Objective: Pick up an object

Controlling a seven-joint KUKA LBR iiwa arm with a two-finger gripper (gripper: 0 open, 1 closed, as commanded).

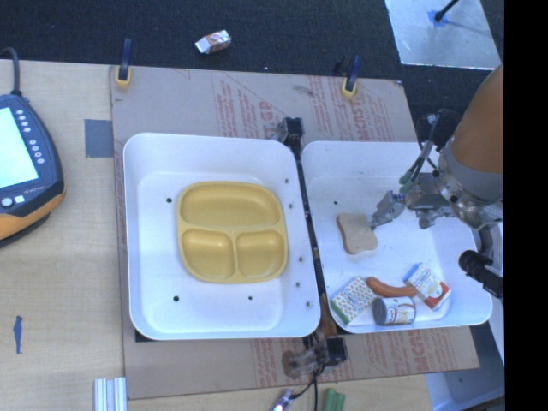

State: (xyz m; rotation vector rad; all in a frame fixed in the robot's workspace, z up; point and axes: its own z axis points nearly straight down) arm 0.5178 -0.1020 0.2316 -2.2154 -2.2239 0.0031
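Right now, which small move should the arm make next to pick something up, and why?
Probably lower the end effector slightly toward the camera view's left, onto the bread slice. The tip hovers just beside its right edge, and the slice lies apart from the cluster at the right bin's front.

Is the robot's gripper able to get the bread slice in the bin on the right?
Probably yes. The gripper hangs just right of the bread slice, which lies flat and alone in the right bin. The hot dog and packets sit nearer the front, out of the way.
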